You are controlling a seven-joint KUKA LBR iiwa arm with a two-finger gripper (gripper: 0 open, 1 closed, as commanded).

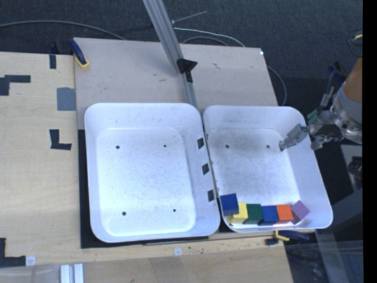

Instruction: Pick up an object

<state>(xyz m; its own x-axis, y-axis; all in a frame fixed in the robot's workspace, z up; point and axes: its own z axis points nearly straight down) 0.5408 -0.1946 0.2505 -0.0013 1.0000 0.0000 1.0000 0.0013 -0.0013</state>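
Your pincer (303, 134) sat at the right bin's (259, 122) right rim, mid-right of frame (can't tell if open or closed). Coloured blocks (262, 212) were lined along that bin's bottom edge, well apart.

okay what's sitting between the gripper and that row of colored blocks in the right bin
Nothing. In the camera view, only bare speckled bin floor separates the gripper at the right bin's upper right from the blocks along its near edge.
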